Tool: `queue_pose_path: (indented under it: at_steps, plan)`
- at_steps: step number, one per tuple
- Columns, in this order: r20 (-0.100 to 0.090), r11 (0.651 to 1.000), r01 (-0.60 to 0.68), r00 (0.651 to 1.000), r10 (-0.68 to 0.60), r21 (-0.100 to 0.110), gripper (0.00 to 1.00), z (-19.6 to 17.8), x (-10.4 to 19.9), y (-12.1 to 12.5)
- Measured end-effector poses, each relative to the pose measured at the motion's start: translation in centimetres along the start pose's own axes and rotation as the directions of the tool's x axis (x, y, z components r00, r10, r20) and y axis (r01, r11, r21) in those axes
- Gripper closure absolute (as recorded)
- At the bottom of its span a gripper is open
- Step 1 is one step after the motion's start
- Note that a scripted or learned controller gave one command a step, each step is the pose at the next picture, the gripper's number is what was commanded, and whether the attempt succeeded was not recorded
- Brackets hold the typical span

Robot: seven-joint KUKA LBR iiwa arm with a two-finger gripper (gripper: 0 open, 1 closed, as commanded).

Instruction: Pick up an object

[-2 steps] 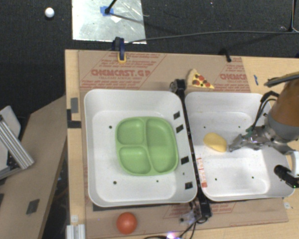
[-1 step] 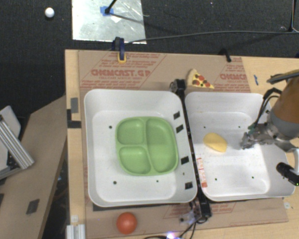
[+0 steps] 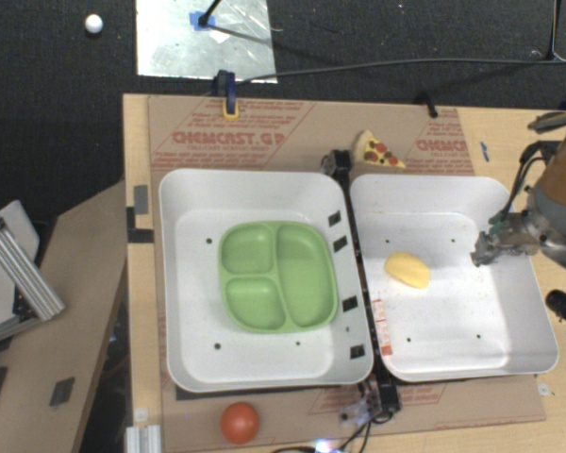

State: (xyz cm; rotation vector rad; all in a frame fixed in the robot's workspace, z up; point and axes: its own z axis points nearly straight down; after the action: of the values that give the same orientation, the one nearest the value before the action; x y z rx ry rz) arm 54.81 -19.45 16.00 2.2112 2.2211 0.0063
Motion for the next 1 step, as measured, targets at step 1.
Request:
queue_pose_path:
  at_steps: [1]
  plan:
    - [0.001, 1.0, 0.0, 1.0, 0.0, -0.001, 1.0, -6.05, -0.94, 0.01]
